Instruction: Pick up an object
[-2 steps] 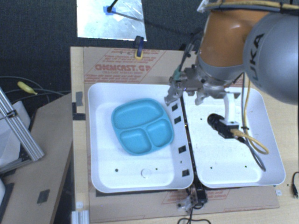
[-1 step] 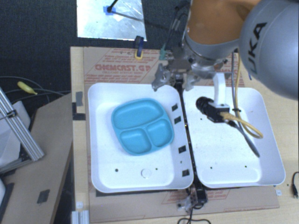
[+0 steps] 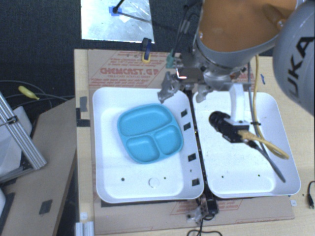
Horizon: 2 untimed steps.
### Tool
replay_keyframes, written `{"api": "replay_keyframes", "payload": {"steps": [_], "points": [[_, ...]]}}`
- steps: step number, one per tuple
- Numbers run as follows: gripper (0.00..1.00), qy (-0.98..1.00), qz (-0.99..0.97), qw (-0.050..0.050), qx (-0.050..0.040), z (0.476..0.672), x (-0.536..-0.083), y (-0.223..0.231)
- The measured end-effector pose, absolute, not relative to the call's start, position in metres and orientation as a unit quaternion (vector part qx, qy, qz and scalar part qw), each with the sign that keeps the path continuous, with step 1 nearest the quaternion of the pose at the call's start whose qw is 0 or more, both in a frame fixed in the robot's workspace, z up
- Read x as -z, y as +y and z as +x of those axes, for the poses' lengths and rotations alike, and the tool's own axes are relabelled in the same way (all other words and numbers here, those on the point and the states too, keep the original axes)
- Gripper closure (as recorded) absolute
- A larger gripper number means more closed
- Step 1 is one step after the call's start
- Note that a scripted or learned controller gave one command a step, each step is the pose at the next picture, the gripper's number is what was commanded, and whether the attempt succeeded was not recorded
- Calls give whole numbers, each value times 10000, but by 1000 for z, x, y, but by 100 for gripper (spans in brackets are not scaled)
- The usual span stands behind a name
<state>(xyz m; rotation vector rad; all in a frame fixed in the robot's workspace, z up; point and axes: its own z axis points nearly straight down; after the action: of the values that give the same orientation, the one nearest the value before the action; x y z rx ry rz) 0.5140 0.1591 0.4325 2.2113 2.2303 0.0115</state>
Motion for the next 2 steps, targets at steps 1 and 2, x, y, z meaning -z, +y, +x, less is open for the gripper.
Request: {"api": "replay_keyframes", "payload": {"steps": [1,2], "points": [[0,7106,7035,10,-59,485,-513,209],[0,7051,7091,-20,52,486,-382,144]]}}
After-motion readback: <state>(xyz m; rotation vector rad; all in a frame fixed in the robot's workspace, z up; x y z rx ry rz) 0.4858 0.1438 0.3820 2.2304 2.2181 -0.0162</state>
